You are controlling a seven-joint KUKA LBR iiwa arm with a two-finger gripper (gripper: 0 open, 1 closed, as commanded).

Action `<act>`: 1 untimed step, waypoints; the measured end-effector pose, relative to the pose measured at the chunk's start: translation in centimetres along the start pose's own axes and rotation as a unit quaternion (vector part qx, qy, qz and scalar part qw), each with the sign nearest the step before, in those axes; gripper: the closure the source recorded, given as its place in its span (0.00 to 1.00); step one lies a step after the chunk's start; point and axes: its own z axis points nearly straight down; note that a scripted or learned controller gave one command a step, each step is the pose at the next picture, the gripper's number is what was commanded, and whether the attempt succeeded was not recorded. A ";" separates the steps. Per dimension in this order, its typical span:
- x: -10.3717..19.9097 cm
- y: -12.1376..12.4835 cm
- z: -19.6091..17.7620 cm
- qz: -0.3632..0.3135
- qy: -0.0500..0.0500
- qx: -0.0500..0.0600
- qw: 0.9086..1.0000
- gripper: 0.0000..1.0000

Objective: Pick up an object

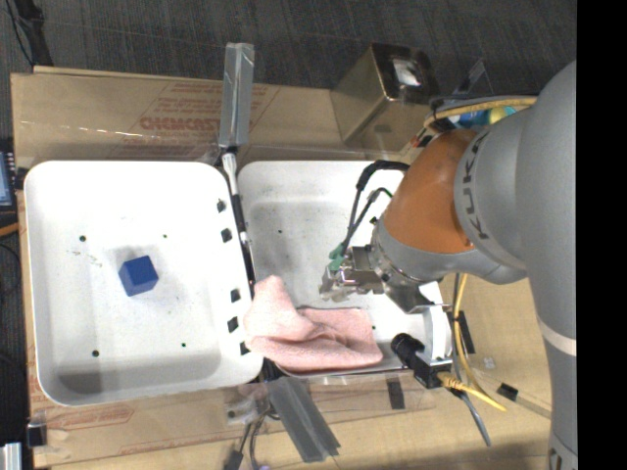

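Note:
A blue cube (138,274) rests on the floor of the left bin (59,194), left of its middle. A crumpled pink cloth (306,330) lies along the near side of the right bin (294,189), its left end draped up against the divider. My gripper (338,280) hangs low in the right bin, just above the cloth's upper edge and a little to its right. Nothing shows between the fingers, and the wrist hides whether they are apart.
The grey arm with its orange band (431,213) covers the right bin's right half. A tan box (382,91) stands behind the bins, and a grey metal bar (235,96) rises at the divider. Cardboard lines the bench.

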 end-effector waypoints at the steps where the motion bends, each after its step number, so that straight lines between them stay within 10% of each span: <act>1: 0.0 0.0 0.0 0.000 0.000 0.000 1.000 0.00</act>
